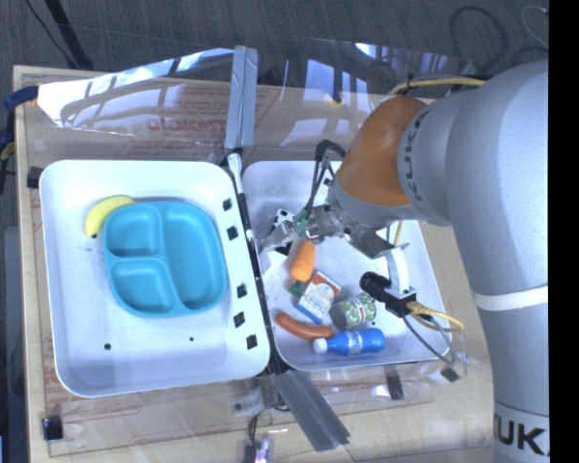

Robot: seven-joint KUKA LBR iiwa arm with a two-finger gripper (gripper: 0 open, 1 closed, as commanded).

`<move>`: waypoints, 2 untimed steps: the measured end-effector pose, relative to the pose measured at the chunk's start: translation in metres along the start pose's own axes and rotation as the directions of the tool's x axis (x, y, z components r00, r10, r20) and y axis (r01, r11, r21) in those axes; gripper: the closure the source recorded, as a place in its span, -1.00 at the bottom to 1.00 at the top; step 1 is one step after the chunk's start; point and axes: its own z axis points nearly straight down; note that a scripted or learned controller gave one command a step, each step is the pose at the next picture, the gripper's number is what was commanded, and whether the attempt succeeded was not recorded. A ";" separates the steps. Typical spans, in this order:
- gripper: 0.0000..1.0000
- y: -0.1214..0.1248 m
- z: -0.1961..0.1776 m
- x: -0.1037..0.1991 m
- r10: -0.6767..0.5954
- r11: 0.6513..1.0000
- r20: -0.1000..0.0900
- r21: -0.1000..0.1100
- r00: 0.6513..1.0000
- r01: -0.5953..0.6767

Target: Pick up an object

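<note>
Arm: grey KUKA body (497, 249) fills the right of the scene nearest the camera, its orange band (381, 157) leaning over the right bin.
Hand: the hand (304, 228) sits low in the far-left part of the right bin, just above the carrot's far end; I cannot tell how wide it stands or whether it has hold of anything, since wrist and cables hide it.
Likely target: orange carrot (302, 263), lying just near of the hand, apparently still resting in the bin.
Beside it: a small printed carton (317, 297) touches the carrot's near end; a green-and-white can (354, 311) lies just right of that.
Near edge of pile: a red-orange sausage-shaped piece (302, 326) and a blue bottle (352, 341) lie along the bin's near side.
Right bin: white wall (267, 287) stands close to the pile's left.
Left bin: white (68, 297), holding a blue divided plate (164, 257) with a banana (104, 212) tucked at its far-left corner.
Table: wooden surface (39, 143) under clear sheeting.
Risk: objects crowd together, so a closing grip could catch the carton with the carrot or nudge it away.
Risk: the rounded carrot could slip out if gripped near its end.
</note>
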 end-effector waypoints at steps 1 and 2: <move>1.00 0.003 -0.011 0.004 -0.008 1.000 -0.008 0.000 1.000 0.008; -1.00 0.003 -0.011 0.004 -0.009 1.000 -0.008 0.000 1.000 0.009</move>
